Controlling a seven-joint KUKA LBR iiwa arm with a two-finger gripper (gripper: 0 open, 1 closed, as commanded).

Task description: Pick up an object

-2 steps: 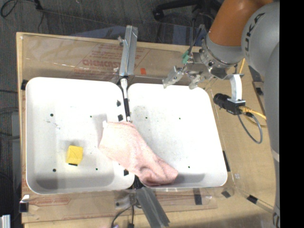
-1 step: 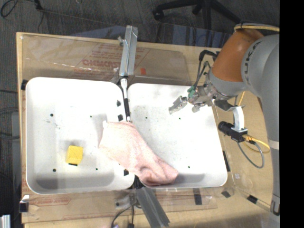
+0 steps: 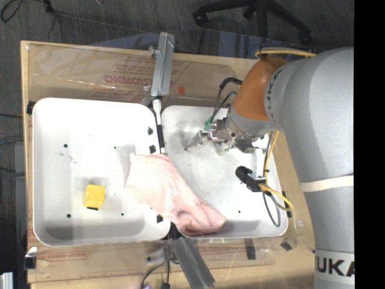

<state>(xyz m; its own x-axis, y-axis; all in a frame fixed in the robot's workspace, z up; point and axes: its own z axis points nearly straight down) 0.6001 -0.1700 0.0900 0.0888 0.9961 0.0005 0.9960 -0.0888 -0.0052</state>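
Dark carpet and a chair base sit behind the desk (image 3: 36, 59), which carries two white bins. My read: we're at the approach step, nothing picked yet. The gripper (image 3: 195, 140) hangs low in the right bin (image 3: 264, 221), slightly spread and with nothing in it as far as I can see. A pink cloth (image 3: 174, 194) lies just below and left of it, draped over the divider; a yellow block (image 3: 94, 196) is far left. Next move needs a shift toward the cloth, then closing. Readable writing: "KUKA" on the arm (image 3: 319, 131).
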